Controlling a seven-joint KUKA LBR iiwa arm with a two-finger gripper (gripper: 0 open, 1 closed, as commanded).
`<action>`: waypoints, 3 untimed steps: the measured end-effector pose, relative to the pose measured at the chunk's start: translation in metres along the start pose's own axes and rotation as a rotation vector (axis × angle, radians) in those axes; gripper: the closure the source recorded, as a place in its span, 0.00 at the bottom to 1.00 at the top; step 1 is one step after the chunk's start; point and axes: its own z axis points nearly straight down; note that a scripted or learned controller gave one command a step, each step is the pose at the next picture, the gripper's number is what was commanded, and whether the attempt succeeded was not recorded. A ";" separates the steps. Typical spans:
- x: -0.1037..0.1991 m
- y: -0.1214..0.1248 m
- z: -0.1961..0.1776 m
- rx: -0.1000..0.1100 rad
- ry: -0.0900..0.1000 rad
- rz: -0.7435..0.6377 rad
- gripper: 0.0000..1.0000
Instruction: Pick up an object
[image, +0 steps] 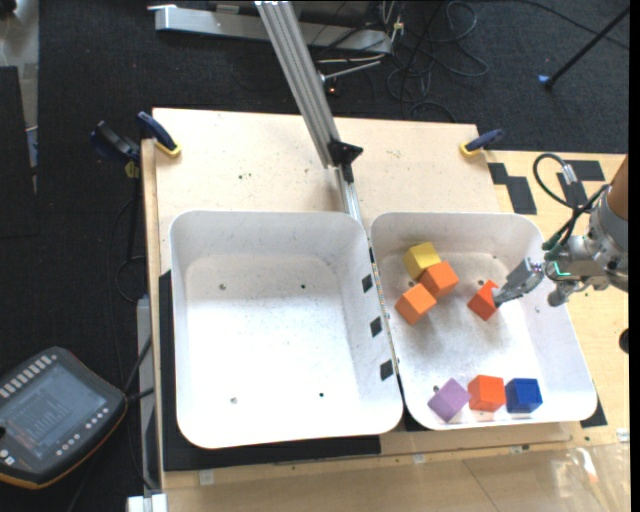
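The right bin holds several small blocks. A yellow block lies at the back with two orange blocks beside it. A red-orange block sits mid-bin. Along the front wall lie a purple block, an orange block and a blue block. My gripper reaches in low from the right, its fingers apart and open. The left fingertip is right next to the red-orange block, which lies outside the fingers, with nothing between them.
The left bin stands beside the right one, sharing a middle wall. A slanted metal pole rises from the back of the bench. Cables hang by the arm's wrist at the right edge. A teach pendant lies at the lower left.
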 end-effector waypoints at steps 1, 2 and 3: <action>0.000 0.000 -0.002 -0.003 -0.001 0.001 0.00; 0.002 0.002 0.062 0.004 0.001 0.003 0.00; 0.001 0.003 0.126 0.003 0.001 0.003 0.00</action>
